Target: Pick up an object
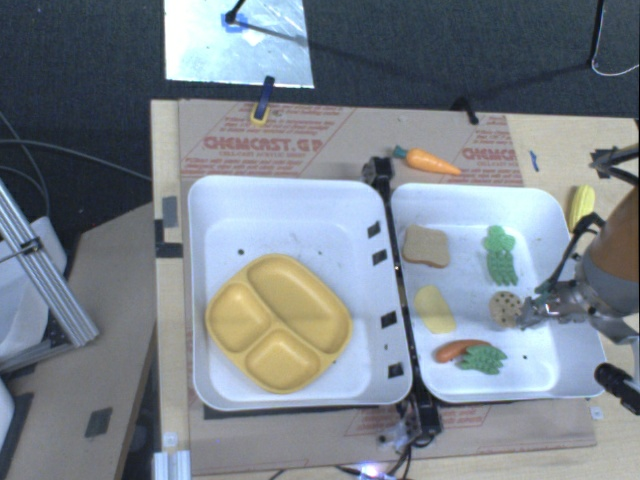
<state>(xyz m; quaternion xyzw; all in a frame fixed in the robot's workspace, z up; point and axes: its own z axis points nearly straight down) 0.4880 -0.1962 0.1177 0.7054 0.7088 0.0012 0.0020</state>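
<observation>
Camera view: cardboard (pixel 300 140) under bins (pixel 300 203) printed "CHEMCAST GP".

Arm (pixel 615 268): grey body, orange band above wrist; dark metal gripper (pixel 528 311) with thin black cables.

red print on the brown cardboard sheet (pixel 330 138) under the bins reads "chemcast gp" at its upper left, behind the left bin. the same red lettering repeats at the upper right, partly cut off, and upside down along the front edge, too small to read.
</observation>
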